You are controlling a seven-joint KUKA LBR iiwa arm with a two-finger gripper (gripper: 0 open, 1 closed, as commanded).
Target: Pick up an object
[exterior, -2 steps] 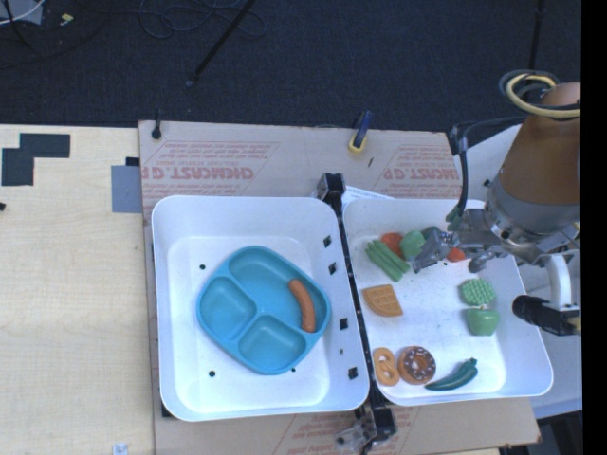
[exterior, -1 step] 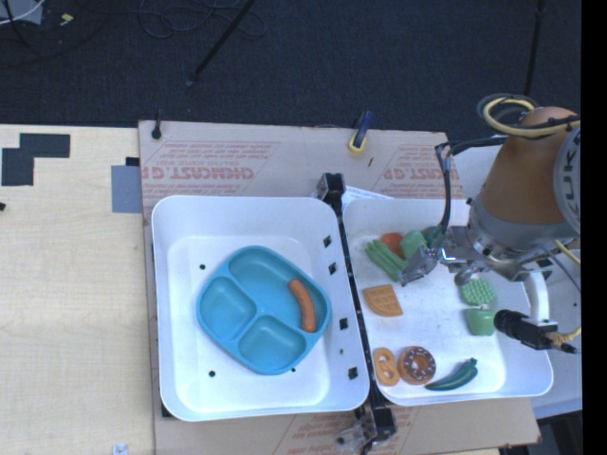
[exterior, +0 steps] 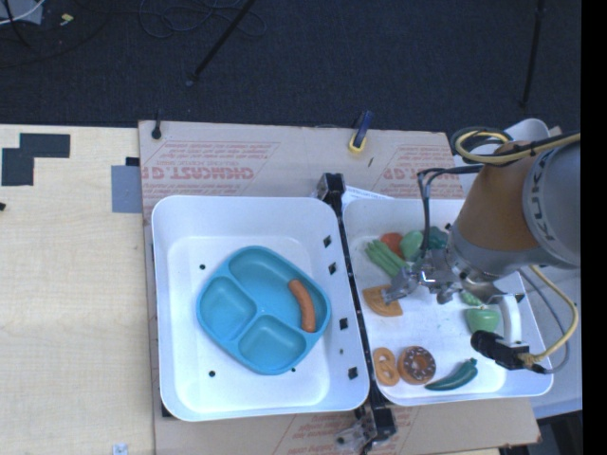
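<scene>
The arm (exterior: 517, 211) hangs low over the right bin (exterior: 531, 387), its jaws (exterior: 417, 282) just above the orange slice (exterior: 381, 300); whether they are wide or narrow I cannot tell. A clean pick probably means settling on 1 piece and dropping straight, since green vegetables (exterior: 394, 252) crowd just behind. The left bin (exterior: 180, 226) carries a blue divided plate (exterior: 242, 316) with a sausage (exterior: 303, 304) on it. Nearer the front edge lie a pretzel (exterior: 384, 366), a chocolate donut (exterior: 416, 364) and a dark green pepper (exterior: 453, 375), all well apart from the jaws.
</scene>
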